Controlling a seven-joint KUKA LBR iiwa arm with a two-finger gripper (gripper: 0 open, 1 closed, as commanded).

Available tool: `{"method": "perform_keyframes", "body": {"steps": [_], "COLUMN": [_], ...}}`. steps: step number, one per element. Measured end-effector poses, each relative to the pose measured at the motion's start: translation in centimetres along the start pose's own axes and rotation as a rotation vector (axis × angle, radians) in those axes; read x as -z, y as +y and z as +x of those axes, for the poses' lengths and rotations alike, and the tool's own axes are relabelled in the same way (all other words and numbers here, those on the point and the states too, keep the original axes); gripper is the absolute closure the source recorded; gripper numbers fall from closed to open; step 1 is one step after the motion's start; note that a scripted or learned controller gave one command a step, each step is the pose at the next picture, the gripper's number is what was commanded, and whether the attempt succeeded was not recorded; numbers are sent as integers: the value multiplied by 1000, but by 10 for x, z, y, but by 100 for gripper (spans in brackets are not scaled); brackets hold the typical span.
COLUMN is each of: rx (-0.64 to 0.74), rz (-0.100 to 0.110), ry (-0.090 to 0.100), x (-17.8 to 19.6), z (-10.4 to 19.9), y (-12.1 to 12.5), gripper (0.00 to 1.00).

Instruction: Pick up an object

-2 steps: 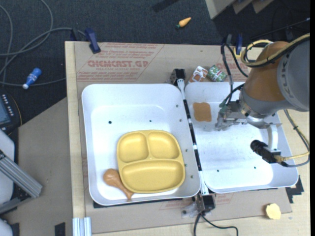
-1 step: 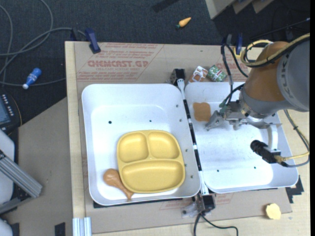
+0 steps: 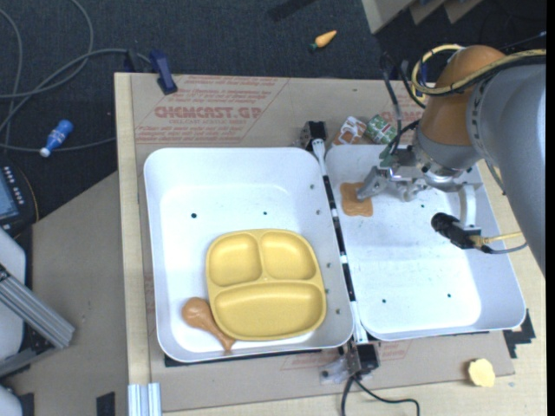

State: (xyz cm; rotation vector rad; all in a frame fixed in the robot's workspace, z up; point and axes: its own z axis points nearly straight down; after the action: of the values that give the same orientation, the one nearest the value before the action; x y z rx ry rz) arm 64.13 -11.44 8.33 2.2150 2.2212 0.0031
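Single fixed camera above the bench, angled down, moderately far. Left bin (image 3: 165, 232) and right bin (image 3: 434, 293) both in full view; arm (image 3: 512, 120) enters from right; floor along top and left

Dark carpet floor (image 3: 217, 16), black cables (image 3: 52, 50), blue bottle (image 3: 57, 135), cardboard bench top (image 3: 208, 111).

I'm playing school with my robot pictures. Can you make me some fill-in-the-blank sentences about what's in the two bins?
1. The yellow plate has ____ sections.
2. The plate lies in the ____ bin.
3. The orange spoon lies beside the plate, at its lower ____ corner.
4. The end effector hangs over the ____ bin, near a flat tan piece.

Missing words: three; left; left; right
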Motion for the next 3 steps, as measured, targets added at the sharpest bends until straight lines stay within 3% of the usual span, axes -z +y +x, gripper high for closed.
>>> {"method": "perform_keyframes", "body": {"steps": [1,2,3], "rx": [0,0,-8], "rz": [3,0,12], "ry": [1,1,3], "x": [2,13,1], "z": [21,20,-7], "y": [2,2,-53], "gripper": [0,100,100]}}
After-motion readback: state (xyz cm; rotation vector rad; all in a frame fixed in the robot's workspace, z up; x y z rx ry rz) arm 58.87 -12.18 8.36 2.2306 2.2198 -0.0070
